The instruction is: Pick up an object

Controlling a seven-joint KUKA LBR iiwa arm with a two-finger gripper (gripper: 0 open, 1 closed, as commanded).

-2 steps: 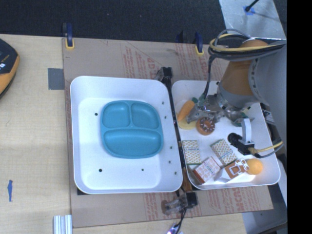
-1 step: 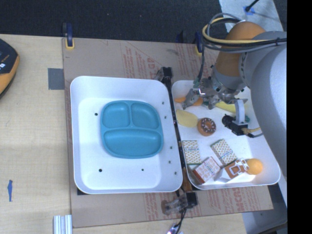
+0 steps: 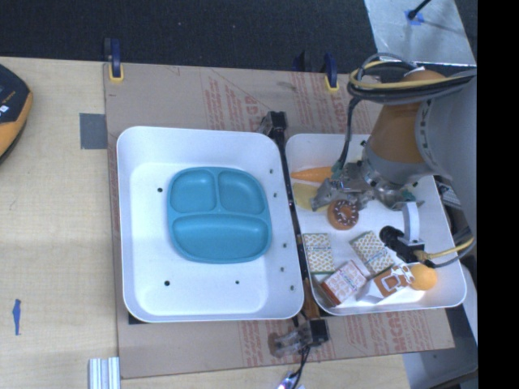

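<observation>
My gripper (image 3: 347, 194) reaches down into the right bin (image 3: 450, 217), in its upper middle. Just below its tip lies a brown round doughnut-like thing (image 3: 344, 214). An orange carrot-shaped piece (image 3: 312, 173) and a pale yellow piece (image 3: 302, 194) lie to the left of the gripper. Lower in the bin lie checked packets (image 3: 318, 250) (image 3: 372, 250), a red-and-white carton (image 3: 345, 280), a brown carton (image 3: 392, 281) and an orange ball (image 3: 422, 277).
The left bin (image 3: 146, 282) holds a blue divided plate (image 3: 218, 214). The arm's grey body and orange band cover the right bin's upper right part. Clamps sit between the bins at top and bottom. A yellow-black object (image 3: 10, 108) lies at the far left.
</observation>
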